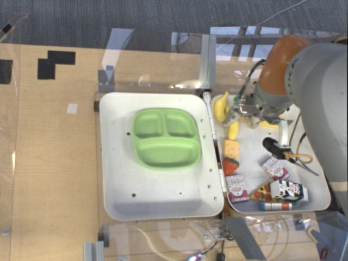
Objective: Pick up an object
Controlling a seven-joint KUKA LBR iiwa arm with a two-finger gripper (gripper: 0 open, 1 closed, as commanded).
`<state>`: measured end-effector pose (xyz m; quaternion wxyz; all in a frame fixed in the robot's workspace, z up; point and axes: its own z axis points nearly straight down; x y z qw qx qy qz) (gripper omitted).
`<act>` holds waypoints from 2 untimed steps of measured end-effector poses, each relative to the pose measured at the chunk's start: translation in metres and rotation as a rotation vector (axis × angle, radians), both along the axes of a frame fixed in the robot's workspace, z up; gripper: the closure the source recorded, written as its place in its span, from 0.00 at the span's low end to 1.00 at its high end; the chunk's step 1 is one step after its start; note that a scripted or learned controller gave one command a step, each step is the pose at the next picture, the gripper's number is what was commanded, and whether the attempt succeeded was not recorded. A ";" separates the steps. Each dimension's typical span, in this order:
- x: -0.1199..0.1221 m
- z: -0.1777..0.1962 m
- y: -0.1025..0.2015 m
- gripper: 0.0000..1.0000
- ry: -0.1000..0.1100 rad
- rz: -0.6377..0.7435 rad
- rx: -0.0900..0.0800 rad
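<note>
- The grey arm (pixel 321 91), orange band above the wrist, reaches in from the view's right and ends in the pincer (pixel 239 113), which is low over the far end of the right bin (pixel 322 196). I cannot tell whether the pincer is released or clenched.
- The left bin (pixel 111 192) lies well to the view's left of the pincer and bears a green divided plate (pixel 166 137).
- The banana (pixel 220 107) lies just beside the pincer, on its view-left side.
- A yellow block (pixel 232 148), a small carton (pixel 236 188) and a marker (pixel 277 205) lie nearer the camera than the pincer.
</note>
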<state>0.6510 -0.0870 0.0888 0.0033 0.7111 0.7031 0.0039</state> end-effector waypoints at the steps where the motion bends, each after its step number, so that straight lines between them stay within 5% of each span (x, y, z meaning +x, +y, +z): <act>1: 0.001 0.012 0.002 1.00 0.001 0.008 0.002; 2: 0.019 0.127 0.055 1.00 0.002 -0.017 0.000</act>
